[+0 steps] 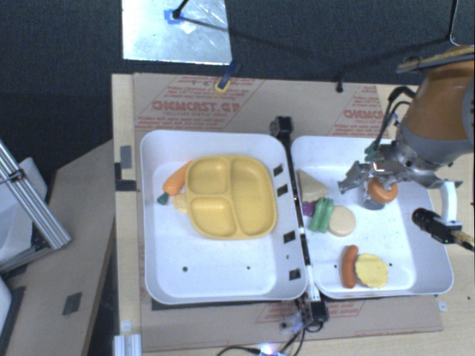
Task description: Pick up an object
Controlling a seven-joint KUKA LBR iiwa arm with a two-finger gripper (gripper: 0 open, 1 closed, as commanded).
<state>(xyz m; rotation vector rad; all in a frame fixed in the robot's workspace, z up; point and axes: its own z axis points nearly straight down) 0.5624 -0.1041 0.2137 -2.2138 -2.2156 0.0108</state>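
Bench: cardboard sheet (200,104) under two white bins on dark carpet. Right bin (427,273) holds toy food; the gripper (378,188) pinches an orange object (384,193) at its far side.

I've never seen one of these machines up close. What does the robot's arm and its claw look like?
The arm is thick and rounded, with a broad orange band above a grey metal wrist. A black cable loops along its side. The gripper is a small grey metal assembly with thin fingers, over the right white bin.
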